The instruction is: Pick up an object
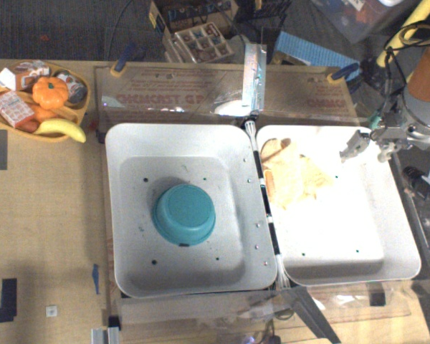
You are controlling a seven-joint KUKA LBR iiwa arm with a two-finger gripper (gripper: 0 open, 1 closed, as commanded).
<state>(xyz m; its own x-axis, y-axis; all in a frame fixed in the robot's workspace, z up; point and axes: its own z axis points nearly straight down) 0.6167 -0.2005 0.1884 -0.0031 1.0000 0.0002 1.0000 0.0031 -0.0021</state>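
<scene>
Okay, I count two white bins: one teal bowl (185, 214) mid left bin (125, 156), one washed-out yellowish thing (295, 178) by the right bin's (394, 249) left wall. End effector (365, 147) hangs over its top-right corner, fingers spread, pinching nothing.

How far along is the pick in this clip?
Nothing looks picked yet. The teal bowl sits upside down in the left bin, untouched. The tool is over the right bin's upper right edge, with nothing between its fingers. Approach, grasp and lift all remain.

Single fixed camera above the bench (43, 221), angled downward, both white bins (122, 192) in frame, moderate distance
</scene>
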